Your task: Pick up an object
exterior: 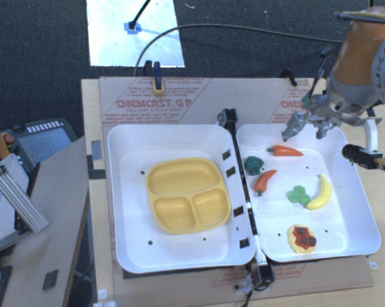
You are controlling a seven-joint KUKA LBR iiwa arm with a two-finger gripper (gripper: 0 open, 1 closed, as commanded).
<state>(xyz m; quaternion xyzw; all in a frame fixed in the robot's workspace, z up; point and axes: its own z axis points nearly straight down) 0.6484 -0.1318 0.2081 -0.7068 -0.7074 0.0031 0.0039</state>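
Observation:
My gripper (pixel 308 127) hangs open above the far edge of the right bin (pixel 357 203), with nothing between its fingers. Just below it lies an orange carrot (pixel 287 151). Further down the bin I see a dark green broccoli piece (pixel 253 164), a red-orange pepper (pixel 265 179), a light green leafy piece (pixel 299 194), a yellow banana (pixel 320 194) and a small pizza slice (pixel 302 238).
The left bin (pixel 127 184) holds a yellow divided tray (pixel 186 194). A black hinge strip (pixel 240 186) runs between the bins. The grey arm with its orange band (pixel 360 53) comes in from the upper right. A control pendant (pixel 42 143) sits at the left.

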